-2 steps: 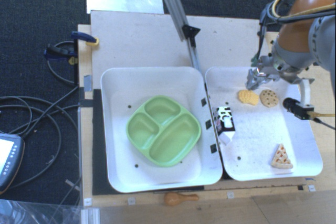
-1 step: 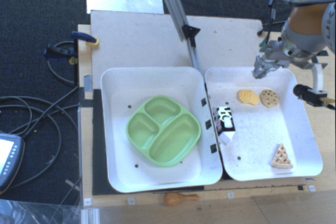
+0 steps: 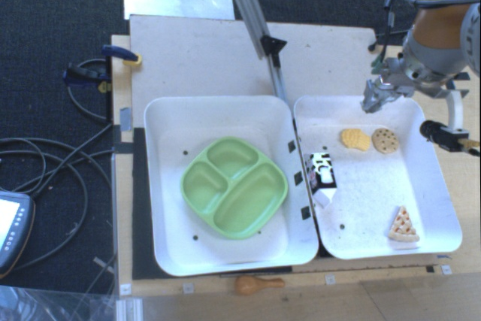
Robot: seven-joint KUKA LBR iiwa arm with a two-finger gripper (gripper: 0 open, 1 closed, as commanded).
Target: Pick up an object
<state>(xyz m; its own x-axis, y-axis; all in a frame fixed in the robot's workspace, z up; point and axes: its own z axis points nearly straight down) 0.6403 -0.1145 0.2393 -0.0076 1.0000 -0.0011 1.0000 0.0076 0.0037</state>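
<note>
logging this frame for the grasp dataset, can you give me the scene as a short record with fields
arm: gripper above the far rim of the right bin, nothing seen between its fingers
left bin: green divided plate
right bin far end: waffle piece beside a cookie, apart
right bin left wall: black and white carton
right bin near corner: pizza slice
bench in front of the bins: brown drumstick-shaped toy
task state: no object picked up yet
</note>
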